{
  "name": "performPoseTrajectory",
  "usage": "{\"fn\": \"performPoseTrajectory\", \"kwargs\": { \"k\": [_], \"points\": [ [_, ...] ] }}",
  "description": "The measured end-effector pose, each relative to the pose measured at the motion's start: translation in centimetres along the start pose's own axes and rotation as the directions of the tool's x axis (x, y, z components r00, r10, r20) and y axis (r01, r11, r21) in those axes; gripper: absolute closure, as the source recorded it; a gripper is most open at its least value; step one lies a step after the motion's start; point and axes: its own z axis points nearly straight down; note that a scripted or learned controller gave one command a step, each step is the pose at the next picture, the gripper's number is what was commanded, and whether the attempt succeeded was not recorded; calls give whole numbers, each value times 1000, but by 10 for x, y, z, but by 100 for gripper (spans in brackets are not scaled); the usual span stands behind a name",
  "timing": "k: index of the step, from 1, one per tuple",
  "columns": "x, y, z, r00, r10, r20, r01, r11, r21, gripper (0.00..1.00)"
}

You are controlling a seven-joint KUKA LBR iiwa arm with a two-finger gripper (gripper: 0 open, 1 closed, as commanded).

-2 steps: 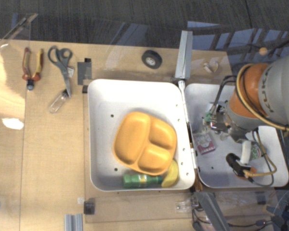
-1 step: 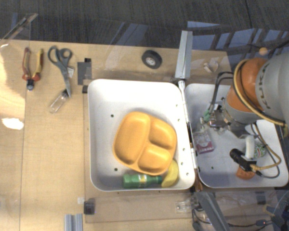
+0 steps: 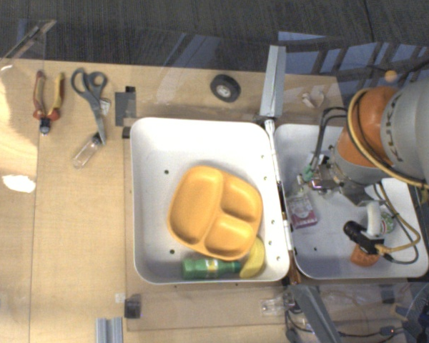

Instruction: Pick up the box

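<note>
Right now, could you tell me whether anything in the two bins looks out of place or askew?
The yellow divided tray lies tilted in the left bin, resting over a green bottle and a yellow fruit at its near edge.

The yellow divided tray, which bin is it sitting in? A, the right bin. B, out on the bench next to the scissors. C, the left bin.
C: the yellow divided tray lies inside the left bin, with a green bottle along its lower edge, while the arm works over the right bin.
</note>
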Motion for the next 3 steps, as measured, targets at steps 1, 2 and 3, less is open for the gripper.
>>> {"fn": "performPoseTrajectory", "kwargs": {
  "k": [1,2,3],
  "points": [
    [2,-38,-3,993,-121,7,122,993,-11,0],
    [1,-68,-2,996,-86,1,86,996,-8,0],
    [4,-69,0,994,112,-5,-112,994,8,0]
  ]
}}
